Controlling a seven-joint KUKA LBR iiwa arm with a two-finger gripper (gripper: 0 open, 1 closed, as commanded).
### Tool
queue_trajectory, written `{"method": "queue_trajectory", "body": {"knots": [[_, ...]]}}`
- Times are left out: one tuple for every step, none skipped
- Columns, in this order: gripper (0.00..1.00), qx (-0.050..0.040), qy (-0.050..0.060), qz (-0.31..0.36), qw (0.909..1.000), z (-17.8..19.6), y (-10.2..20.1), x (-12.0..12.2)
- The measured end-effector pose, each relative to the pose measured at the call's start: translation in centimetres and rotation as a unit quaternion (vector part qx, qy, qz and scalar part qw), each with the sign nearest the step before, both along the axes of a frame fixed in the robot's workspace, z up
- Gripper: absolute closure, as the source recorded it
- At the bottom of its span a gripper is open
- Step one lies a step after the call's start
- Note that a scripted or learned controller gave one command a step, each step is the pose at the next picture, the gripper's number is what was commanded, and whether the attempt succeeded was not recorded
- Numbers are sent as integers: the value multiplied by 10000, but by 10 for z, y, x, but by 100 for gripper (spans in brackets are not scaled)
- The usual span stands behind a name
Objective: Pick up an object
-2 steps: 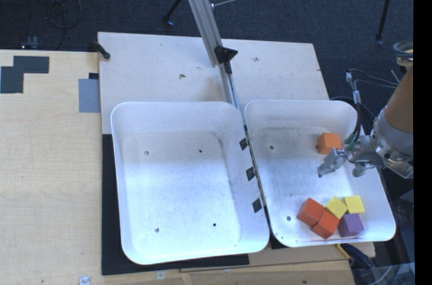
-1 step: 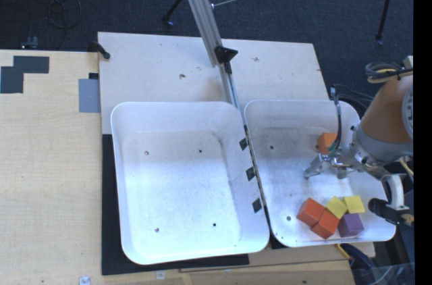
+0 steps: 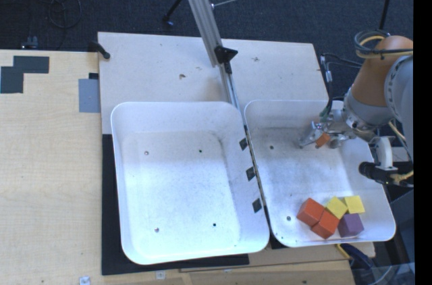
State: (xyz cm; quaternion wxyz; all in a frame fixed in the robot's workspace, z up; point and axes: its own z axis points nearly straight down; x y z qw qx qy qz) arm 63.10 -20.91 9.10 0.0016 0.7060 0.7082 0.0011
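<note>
Two white bins sit side by side on the desk. My gripper [image 3: 322, 136] hangs over the right bin's [image 3: 290, 169] upper part; how wide it stands I cannot tell. Blocks [image 3: 331, 215] cluster well apart toward the near corner: orange, yellow, purple, touching, crowding any grasp.

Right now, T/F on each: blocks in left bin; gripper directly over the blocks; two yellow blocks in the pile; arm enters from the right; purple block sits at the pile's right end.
1. The blocks lie in the left bin. False: they lie in the near corner of the right bin.
2. The gripper is directly over the blocks. False: it is near the far end of that bin, apart from them.
3. The pile has two yellow blocks. True.
4. The arm enters from the right. True.
5. The purple block sits at the pile's right end. True.
</note>
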Motion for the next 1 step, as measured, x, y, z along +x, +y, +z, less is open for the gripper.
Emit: {"method": "queue_trajectory", "body": {"knots": [[0, 3, 12, -5, 10000, 0, 13, 36]]}}
